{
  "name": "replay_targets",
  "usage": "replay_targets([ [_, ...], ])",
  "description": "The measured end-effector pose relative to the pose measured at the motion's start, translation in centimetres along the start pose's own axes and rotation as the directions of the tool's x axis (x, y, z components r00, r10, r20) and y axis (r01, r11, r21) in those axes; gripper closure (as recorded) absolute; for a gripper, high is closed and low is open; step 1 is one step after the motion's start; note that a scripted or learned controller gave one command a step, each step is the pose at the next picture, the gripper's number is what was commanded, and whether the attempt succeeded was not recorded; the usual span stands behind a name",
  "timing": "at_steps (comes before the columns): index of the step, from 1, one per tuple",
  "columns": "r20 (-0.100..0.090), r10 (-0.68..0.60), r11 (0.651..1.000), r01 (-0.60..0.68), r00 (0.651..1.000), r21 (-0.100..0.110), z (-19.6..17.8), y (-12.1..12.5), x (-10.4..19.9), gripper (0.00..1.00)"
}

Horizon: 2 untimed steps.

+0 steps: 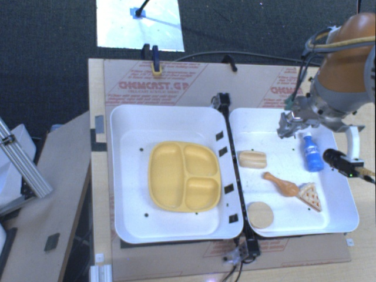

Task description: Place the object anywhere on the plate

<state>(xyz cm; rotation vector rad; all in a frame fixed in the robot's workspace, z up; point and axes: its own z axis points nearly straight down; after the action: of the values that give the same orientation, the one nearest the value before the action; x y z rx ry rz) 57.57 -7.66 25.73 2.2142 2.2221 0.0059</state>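
A yellow divided plate [184, 175] with three compartments lies in the left white bin [129, 157], with nothing on it. In the right white bin [264, 128] are a tan bread roll [252, 159], a brown wooden spoon-like piece [281, 184], a pizza slice [310, 196], a round tan disc [261, 214] and a blue bottle [311, 153]. My gripper [286, 126] hangs over the far part of the right bin, just left of the blue bottle's top and above the roll. I see nothing held in it.
A black hinge strip [228, 157] runs between the two bins. A clamp [155, 60] sits at the bench's far edge. A metal bar [23, 163] lies on the side table at the left.
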Motion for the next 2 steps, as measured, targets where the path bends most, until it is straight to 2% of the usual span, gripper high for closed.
replay_targets([
  [1, -0.002, -0.005, 1.000, 0.005, 1.000, 0.003, -0.3, 0.1, 5.1, 1.00],
  [2, -0.001, -0.005, 1.000, 0.005, 1.000, 0.005, 1.6, -0.1, 9.8, 1.00],
])
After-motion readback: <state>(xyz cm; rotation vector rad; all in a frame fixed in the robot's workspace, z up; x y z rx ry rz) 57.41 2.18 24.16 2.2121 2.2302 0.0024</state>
